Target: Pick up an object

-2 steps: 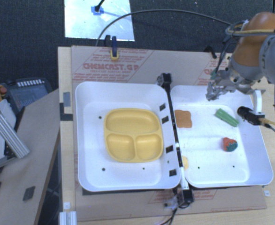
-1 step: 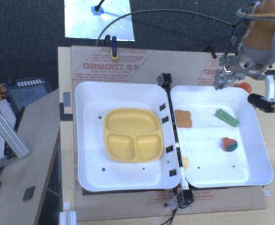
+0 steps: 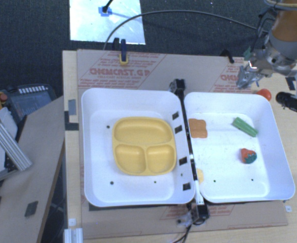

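White bins, two, side by side, rims touching at centre. Left bin (image 3: 95, 135): one yellow three-compartment tray (image 3: 142, 145), mid-floor, bare floor on all sides. Right bin (image 3: 277, 151): one orange flat piece (image 3: 197, 128) near the left wall, one green block (image 3: 245, 126) toward the far right, one red-and-green toy (image 3: 248, 156) near the right wall; open floor in the middle. Gripper (image 3: 247, 77) outside the far rim of the right bin, above bare bench; finger state not discernible.

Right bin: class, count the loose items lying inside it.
4, perhaps more hidden. An orange piece lies near the divider, a green piece toward the far right, a red-and-green item at the right side, and a small pale yellow piece by the divider in the right bin.
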You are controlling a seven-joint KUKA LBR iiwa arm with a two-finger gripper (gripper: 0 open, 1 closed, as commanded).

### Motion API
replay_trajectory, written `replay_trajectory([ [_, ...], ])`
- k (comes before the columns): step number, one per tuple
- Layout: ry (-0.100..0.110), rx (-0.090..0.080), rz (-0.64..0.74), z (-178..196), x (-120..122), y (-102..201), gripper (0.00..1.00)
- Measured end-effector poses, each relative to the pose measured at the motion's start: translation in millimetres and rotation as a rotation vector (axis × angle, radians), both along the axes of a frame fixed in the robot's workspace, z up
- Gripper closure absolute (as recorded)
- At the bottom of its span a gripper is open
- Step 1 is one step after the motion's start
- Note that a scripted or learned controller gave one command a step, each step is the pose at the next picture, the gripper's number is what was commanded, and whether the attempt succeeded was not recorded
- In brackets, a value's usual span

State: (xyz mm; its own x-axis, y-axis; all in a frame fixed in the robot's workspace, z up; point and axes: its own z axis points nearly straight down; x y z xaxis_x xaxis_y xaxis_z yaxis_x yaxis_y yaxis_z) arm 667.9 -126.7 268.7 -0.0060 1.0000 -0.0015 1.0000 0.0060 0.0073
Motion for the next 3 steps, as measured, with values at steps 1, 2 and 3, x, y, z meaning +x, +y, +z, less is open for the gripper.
replay_trajectory([
  [1, 0.006, 0.003, 0.003, -10, -4, 47, 1.0],
  [2, 0.008, 0.003, 0.002, -28, -22, 94, 1.0],
  [3, 0.007, 0.004, 0.004, -30, -32, 155, 1.0],
])
